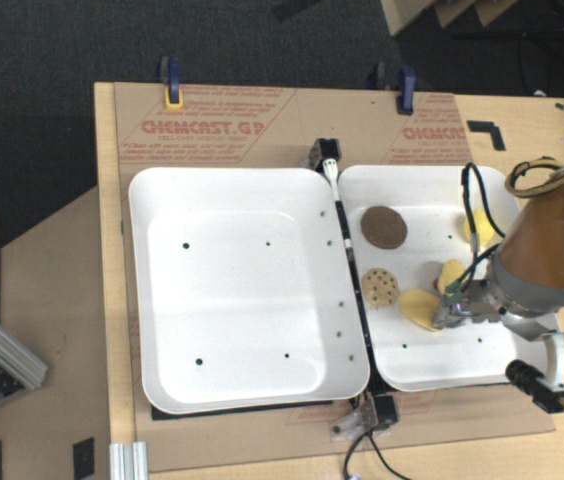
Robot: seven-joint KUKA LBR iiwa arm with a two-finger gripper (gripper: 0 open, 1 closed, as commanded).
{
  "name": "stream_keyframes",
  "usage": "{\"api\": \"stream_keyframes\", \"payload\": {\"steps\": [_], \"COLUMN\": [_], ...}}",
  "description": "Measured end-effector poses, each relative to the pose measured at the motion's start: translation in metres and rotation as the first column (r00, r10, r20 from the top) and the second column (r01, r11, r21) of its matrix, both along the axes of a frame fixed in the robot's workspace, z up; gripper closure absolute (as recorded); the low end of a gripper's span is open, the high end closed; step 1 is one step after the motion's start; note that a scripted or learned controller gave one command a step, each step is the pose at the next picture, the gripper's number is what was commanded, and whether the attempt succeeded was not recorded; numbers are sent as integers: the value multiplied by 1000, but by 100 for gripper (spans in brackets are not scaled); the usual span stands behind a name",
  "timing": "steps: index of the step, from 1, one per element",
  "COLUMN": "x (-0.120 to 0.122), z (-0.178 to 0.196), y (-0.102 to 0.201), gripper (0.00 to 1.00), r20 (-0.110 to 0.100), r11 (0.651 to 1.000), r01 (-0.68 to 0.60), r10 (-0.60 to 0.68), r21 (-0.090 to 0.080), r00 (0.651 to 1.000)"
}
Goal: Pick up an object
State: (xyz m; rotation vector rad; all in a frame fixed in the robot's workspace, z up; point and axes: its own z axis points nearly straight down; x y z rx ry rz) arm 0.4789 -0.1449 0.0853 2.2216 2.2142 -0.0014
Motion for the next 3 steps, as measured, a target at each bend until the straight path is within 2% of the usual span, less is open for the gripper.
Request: {"api": "stream_keyframes", "payload": {"steps": [1,2,3], "x": [49,5,3], "z": [6,-1,236], "y": [-39,-82,-37], "gripper": [100,100,100], "r20": [2,-6,17], "r11": [1000,1000,1000], "r01": [-4,2,-8], "r10": [4,-2,8], "r21": [0,4,-2], "r00": [1000,1000,1000]}}
